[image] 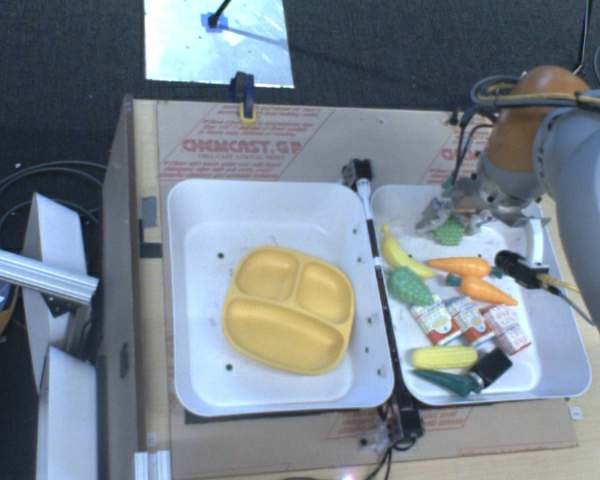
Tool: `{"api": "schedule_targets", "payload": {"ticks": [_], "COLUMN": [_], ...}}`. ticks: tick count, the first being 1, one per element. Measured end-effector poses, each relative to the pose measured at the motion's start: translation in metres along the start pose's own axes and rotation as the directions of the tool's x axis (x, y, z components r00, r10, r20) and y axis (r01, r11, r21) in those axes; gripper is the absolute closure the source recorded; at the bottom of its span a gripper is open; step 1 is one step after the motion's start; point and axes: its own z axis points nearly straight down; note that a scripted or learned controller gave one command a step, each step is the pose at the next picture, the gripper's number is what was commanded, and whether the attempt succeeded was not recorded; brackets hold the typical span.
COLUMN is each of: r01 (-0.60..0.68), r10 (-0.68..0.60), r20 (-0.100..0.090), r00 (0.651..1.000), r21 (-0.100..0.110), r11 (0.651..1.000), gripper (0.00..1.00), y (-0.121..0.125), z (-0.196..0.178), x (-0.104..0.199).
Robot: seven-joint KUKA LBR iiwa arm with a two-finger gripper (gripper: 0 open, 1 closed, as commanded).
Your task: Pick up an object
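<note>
Broccoli [448,233] under end effector [450,213], light, hard, bumpy plastic, best pinched across crown; finger state impossible to tell.

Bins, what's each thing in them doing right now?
yellow tray: upright in left bin, nothing on it.
banana: lying flat, right bin.
two carrots: lying side by side.
corn: lying flat.
green toy: under the tool, not lifted.
</note>
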Motion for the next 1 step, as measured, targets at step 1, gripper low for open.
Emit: {"api": "schedule_targets", "payload": {"ticks": [1], "r01": [-0.002], "r10": [0.002], "r20": [0.004], "r00": [1.0], "r21": [-0.008], "r11": [1.0], "gripper": [1.0], "y": [0.0013], "z": [-0.0188], "x": [-0.0039]}}
